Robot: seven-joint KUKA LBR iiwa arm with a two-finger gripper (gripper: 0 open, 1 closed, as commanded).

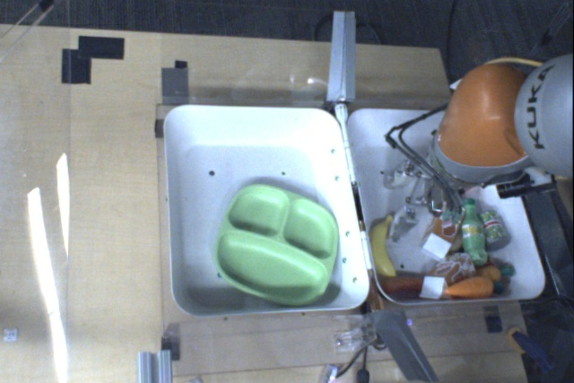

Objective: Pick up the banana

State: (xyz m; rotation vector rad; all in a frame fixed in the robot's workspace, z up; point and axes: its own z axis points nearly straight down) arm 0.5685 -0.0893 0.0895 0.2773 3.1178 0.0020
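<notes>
The arm's orange band (pixel 480 126) hid much; the gripper (pixel 414 213), grip state indiscernible, hung just beside the banana (pixel 382 248), which could slip against the bin wall (pixel 357 193).

Both bins, left (pixel 179 193) and right (pixel 368 139), appear to be smooth white plastic with a soft sheen. The green divided tray (pixel 278 242) is glossy moulded plastic. The bench (pixel 90 220) shows a pale wood-grain finish (partly under a clear reflective sheet). The banana (pixel 383 248) has a matt yellow skin. The arm's orange band (pixel 480 126) is smooth and semi-gloss.
</notes>
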